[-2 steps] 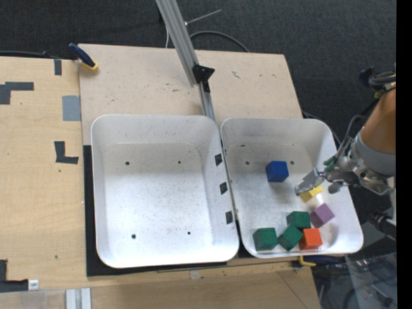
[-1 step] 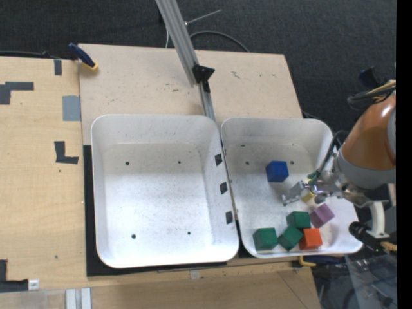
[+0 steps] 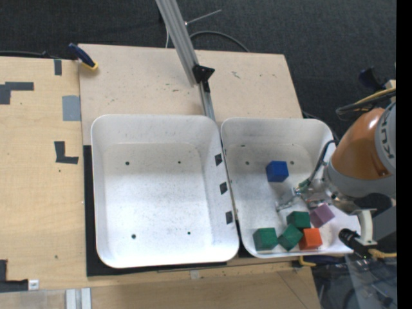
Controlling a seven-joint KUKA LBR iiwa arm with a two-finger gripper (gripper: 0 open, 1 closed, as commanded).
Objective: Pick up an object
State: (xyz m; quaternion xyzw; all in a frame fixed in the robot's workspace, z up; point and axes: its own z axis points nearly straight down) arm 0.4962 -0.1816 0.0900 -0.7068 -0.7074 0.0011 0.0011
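Claw [image 3: 293, 197] sits low in right bin [image 3: 257, 131], can't tell its state. Blue cube [image 3: 277, 171] at its 11 o'clock, apart from others; we'd centre over that, then descend straight.

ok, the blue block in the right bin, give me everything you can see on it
The blue block is a small cube, solid saturated blue, matte, possibly foam or painted wood. It sits flat on the floor of the right bin, in the middle area, turned slightly relative to the bin walls. It stands alone: nothing touches it. The green blocks and orange block cluster nearer the front wall, and the gripper is below and right of it in the picture, apart from it.
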